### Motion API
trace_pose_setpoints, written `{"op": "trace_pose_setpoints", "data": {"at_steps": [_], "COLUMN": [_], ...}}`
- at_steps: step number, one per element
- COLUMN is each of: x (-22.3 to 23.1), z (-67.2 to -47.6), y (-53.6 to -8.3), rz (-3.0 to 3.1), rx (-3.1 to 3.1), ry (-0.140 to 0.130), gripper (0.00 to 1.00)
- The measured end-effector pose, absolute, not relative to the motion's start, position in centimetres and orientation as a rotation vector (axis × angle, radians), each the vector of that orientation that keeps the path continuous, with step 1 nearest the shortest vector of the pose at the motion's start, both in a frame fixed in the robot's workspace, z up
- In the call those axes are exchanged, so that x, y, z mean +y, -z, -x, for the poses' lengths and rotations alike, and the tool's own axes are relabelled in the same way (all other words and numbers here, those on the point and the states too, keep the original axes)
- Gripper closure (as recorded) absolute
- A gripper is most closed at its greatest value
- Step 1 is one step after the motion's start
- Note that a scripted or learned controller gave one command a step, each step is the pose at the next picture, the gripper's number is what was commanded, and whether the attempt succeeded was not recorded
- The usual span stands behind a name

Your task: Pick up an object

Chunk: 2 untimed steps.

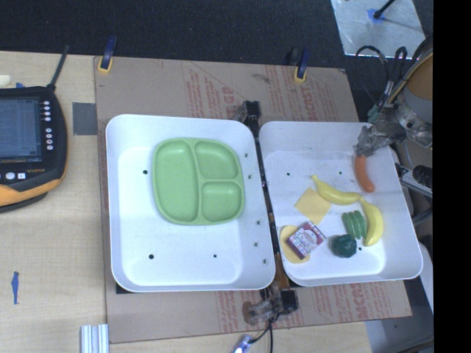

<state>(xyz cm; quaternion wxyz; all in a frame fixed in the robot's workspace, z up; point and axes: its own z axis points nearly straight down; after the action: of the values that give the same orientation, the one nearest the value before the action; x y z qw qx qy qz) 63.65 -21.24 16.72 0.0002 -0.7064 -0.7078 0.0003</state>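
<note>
Orange sausage (363,173) should be straddled squarely by the end effector (366,145); its opening cannot be told.

Dark carpet (184,13), cardboard sheet (221,94) (clamped), wooden bench (44,271)

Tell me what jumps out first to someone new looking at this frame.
The big pale green divided plate sits alone in the left bin. The right bin holds a cluster of toy food toward its near right side: two bananas, a yellow cheese slice, a green vegetable and an orange sausage. The gripper hangs at that bin's far right corner, just above the sausage.
</note>
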Motion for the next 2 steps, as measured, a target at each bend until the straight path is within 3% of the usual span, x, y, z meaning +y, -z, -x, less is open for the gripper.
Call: {"op": "trace_pose_setpoints", "data": {"at_steps": [1, 2], "x": [-21.2, -20.2], "z": [-57.0, -48.3], "y": [-13.3, -10.0], "rz": [2.214, 2.228], "rx": [-2.224, -2.242], "ry": [-0.006, 0.014], "gripper": [0.00, 0.00]}}
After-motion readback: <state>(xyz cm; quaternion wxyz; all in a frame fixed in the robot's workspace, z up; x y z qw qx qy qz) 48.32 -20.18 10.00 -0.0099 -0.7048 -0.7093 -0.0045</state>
